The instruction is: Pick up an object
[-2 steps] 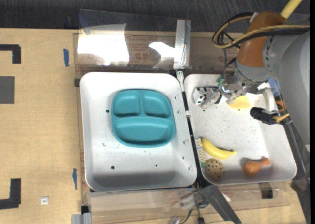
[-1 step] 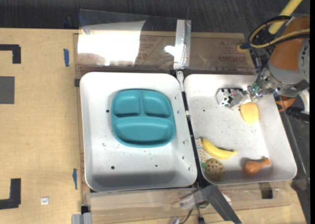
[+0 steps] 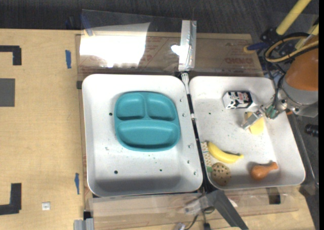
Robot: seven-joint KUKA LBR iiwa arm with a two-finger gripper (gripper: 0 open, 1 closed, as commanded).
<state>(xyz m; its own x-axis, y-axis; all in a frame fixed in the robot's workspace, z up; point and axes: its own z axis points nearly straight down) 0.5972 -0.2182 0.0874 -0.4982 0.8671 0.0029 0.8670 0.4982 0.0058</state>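
Note:
In the right bin [image 3: 283, 148], my gripper [image 3: 250, 120] hangs low over the upper middle, with the arm [image 3: 302, 75] coming in from the right. It sits right at the upper left edge of a pale yellow wedge [image 3: 257, 128]; I cannot tell whether they touch. Just above the gripper lies a small black-and-white carton [image 3: 237, 99]. A yellow banana [image 3: 224, 154] lies near the bin's lower left, with a round speckled cookie [image 3: 219, 172] below it. At the lower right rests an orange-brown drumstick [image 3: 263, 169].
The left bin [image 3: 96, 138] holds a teal divided plate [image 3: 147, 120]. A clear plastic sheet [image 3: 131, 47] and a metal strip [image 3: 187, 47] lie behind the bins. Yellow and black cables [image 3: 283, 42] crowd the top right.

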